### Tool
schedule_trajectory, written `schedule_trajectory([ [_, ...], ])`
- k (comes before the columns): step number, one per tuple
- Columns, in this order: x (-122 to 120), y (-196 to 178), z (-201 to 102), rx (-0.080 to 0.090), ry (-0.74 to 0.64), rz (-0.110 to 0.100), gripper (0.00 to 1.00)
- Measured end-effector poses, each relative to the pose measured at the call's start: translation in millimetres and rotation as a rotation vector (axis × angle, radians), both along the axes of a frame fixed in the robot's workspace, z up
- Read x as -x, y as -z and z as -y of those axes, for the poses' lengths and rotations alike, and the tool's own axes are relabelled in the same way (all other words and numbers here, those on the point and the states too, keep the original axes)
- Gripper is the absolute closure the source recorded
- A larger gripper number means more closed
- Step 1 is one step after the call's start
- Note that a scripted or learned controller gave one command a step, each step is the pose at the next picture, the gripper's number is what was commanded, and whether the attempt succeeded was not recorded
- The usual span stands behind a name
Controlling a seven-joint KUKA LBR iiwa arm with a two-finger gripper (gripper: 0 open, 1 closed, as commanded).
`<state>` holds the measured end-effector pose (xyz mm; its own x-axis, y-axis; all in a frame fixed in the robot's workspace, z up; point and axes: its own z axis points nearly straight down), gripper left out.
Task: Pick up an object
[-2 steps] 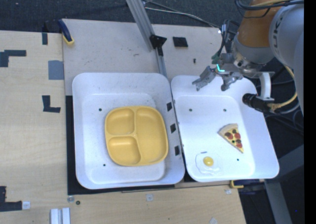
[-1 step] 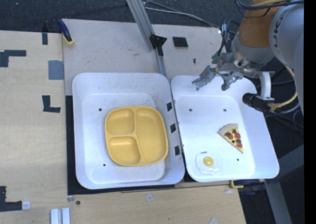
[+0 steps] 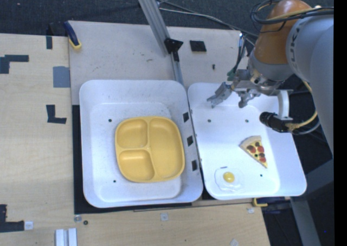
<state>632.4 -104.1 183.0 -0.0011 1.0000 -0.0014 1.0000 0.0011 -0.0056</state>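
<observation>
In the right bin (image 3: 212,131) lie a toy pizza slice (image 3: 254,150) near the right side and a toy fried egg (image 3: 227,177) at the front. My gripper (image 3: 232,97) hangs over the bin's back edge, well behind both toys. Its two fingers (image 3: 218,96) are spread apart with nothing between them.
The left bin (image 3: 97,125) holds a yellow divided plate (image 3: 149,148). A slanted metal pole (image 3: 154,14) rises behind the bins. The arm's grey body and orange band (image 3: 279,33) fill the upper right, with a black cable (image 3: 274,122) beside the right bin.
</observation>
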Motion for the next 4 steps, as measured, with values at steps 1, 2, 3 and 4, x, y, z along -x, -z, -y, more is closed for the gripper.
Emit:
schedule_trajectory([
  [1,-2,64,-2,-0.001,-0.001,-0.001,0.0],
  [2,-2,99,-3,0.001,-0.001,0.006,0.0],
  [3,-4,86,-3,0.002,-0.002,0.011,1.0],
  [4,-7,24,3,0.0,0.0,0.01,1.0],
])
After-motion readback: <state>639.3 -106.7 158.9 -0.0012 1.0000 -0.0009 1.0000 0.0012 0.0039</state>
